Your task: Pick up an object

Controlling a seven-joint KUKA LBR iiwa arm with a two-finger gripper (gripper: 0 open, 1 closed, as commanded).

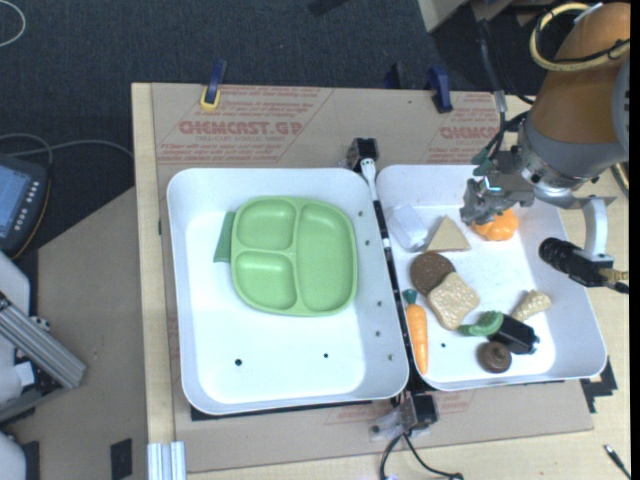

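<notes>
Gripper point(487, 204) in the upper right of the frame, directly over an orange object point(497, 225) in the right bin point(570, 353); whether it grasps the object cannot be told.

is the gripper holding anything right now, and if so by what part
Cannot be told. The gripper is down in the right bin, right beside an orange object at its left edge, but the view does not show a hold.

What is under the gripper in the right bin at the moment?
Directly below the gripper sits an orange object, in the right bin beside the tan wedge. The gripper covers the object's upper part, so its full shape and any contact are hidden.
</notes>
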